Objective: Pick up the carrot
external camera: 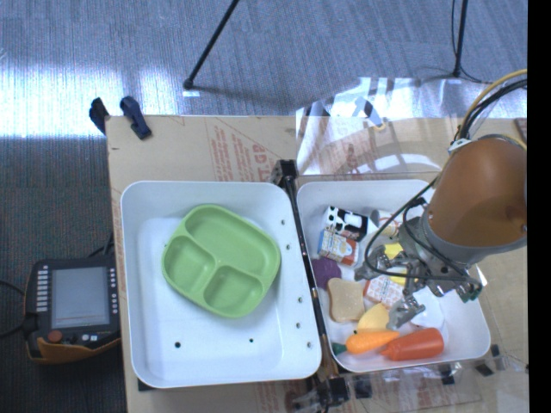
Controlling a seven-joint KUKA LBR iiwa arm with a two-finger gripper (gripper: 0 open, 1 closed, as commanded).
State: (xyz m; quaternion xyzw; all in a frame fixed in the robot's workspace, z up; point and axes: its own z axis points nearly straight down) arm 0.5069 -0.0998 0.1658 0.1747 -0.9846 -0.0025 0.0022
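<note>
Looking from the near edge, we find the carrot [371,342], a smooth tapered orange cone, lying along the front wall of the right bin [469,344] beside a glossy red sausage-shaped piece [415,344]. Just above them hangs the gripper [405,316]; we cannot tell how it is set. Farther left, a matte green three-compartment plate [221,260] sits in the left bin [155,351].

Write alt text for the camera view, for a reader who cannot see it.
A robot gripper hangs over the right bin, just above an orange carrot lying near a red sausage, bread slice and small cartons. The left bin holds a green divided plate.
</note>
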